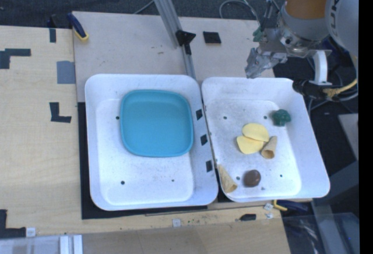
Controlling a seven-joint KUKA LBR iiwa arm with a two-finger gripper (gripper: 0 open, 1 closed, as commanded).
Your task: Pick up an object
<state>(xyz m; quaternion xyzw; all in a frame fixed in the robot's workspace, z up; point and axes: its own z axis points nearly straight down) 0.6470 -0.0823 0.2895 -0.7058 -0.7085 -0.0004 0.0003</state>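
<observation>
Lying in the right bin (pixel 303 130) are the candidates for a pick: two yellow chip-like pieces (pixel 252 137) overlapping one another near its middle, a small tan cone (pixel 268 147) touching their right side, a brown round lump (pixel 252 178) toward the near rim below them, a second tan cone (pixel 226 179) against the near left wall, and a dark green lump (pixel 281 117) off toward the far right of the yellow pieces. None of them is held.

The gripper (pixel 256 65) hangs above the far rim of the right bin, well apart from every piece, with nothing between its fingers; whether they stand wide or narrow I cannot tell at this size. So the step in hand looks like the approach, with no grasp yet begun.

The next move calls for travel toward the near side over the bin's floor, then a descent onto one chosen piece. The green lump, lying alone and nearest, seems the easier target; the yellow pieces and cone crowd each other.

The left bin (pixel 99 130) carries a blue plate (pixel 156 123).
</observation>
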